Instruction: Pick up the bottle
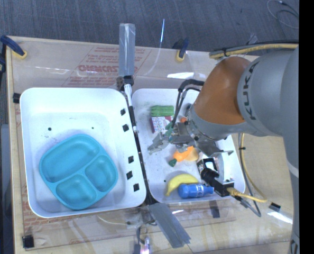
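The bottle (195,190) is blue and lies on its side near the front edge of the right bin (146,142), its long axis running almost left to right. A banana (179,182) lies just beside it on the left and seems to touch its end. Further back in the same bin there is an orange piece (186,154), then a green object (162,110) and a small packet with dark red print (158,124) close to the far wall.

The end effector (162,141) hangs over the middle of this bin, behind the orange piece and well apart from the bottle. Its metal fingers are partly mixed with the cables around them, so I cannot tell if they are spread or closed; nothing is visibly between them.

To do this step well, I think the end effector should travel toward the front of the bin and turn so that the fingers close across the short width of the bottle, not along its length. It is better to come down on the middle or right part of the body, away from the banana, otherwise one finger may land on the fruit. A round bottle may roll, so a slow, centred closing is advised.

The left bin (30,110) holds a blue divided plate (77,171), and it plays no part here.
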`<action>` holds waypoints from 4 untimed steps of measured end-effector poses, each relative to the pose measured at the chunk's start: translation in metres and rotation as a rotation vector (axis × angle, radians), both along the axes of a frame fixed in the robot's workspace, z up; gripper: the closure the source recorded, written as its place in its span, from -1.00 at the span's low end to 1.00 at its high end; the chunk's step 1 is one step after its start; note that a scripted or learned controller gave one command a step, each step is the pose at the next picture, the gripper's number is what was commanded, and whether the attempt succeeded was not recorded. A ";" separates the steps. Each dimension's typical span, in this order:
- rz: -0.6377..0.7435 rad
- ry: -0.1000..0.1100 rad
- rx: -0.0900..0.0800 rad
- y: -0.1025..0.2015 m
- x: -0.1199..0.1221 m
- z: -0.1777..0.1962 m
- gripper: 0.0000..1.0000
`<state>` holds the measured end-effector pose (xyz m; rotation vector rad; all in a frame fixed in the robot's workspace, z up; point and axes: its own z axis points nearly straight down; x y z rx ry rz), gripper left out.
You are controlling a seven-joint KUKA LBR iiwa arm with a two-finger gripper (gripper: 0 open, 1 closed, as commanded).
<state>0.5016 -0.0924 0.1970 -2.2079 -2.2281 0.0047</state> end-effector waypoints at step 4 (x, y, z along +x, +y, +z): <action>-0.617 -0.002 -0.001 -0.059 -0.025 -0.106 -1.00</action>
